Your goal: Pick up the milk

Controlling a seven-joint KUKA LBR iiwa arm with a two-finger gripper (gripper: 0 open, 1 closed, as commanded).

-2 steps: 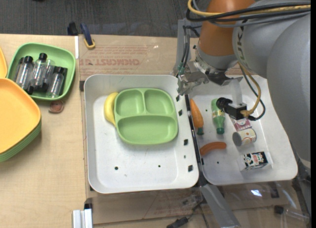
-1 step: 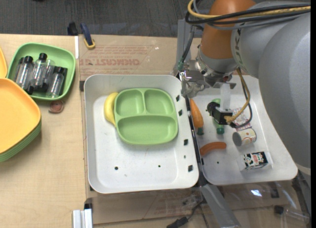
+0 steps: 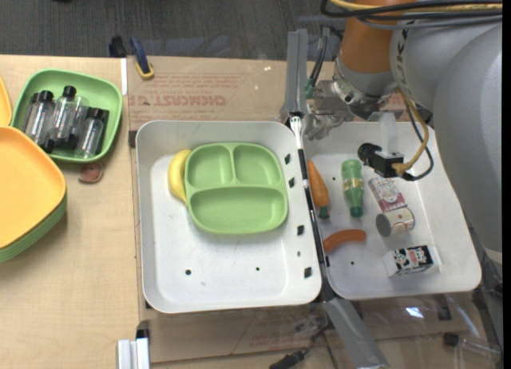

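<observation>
Two white bins sit side by side on my bench. I see the milk carton (image 3: 413,260) lying near the front right corner of the right bin (image 3: 447,279), just below a small can (image 3: 395,221). My gripper (image 3: 319,124) hangs over that bin's back left corner, well apart from the milk; I cannot tell whether its claw is apart or together. A carrot (image 3: 318,185), a green bottle (image 3: 353,187) and a sausage (image 3: 344,239) lie between. A green divided plate (image 3: 236,188) rests in the left bin (image 3: 231,279).

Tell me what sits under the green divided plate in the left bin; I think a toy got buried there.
A yellow object pokes out from beneath the green divided plate at its left edge, resting on the left bin. Most of it is covered, so its full shape and identity stay hidden.
</observation>
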